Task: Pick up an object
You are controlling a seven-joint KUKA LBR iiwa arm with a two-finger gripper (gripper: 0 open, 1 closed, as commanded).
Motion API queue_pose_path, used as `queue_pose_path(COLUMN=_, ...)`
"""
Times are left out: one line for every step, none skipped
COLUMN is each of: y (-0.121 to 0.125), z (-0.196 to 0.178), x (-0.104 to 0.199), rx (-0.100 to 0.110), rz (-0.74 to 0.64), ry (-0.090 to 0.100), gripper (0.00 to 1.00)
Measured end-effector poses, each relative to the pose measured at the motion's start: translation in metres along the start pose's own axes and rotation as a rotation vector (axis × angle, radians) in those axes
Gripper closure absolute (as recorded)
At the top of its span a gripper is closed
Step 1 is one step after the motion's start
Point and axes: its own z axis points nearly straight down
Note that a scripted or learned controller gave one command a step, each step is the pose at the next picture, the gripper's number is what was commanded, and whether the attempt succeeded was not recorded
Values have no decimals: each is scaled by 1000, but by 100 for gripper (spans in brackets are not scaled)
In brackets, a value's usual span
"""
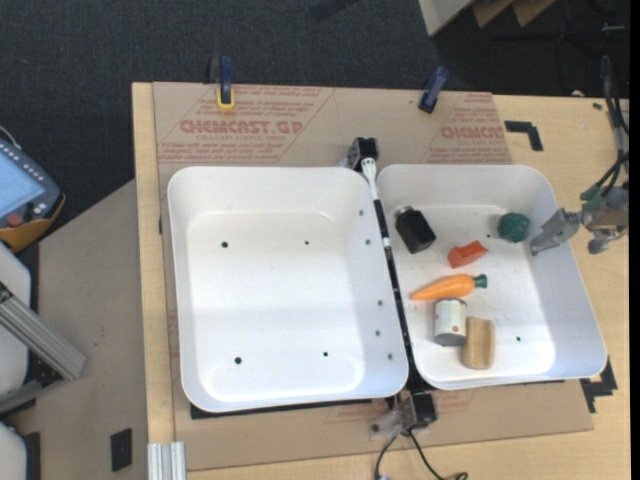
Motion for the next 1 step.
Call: queue_pose_path(y=51, z=-253, x=-10, rx=-20, rz=-3, ry=-9, gripper=0)
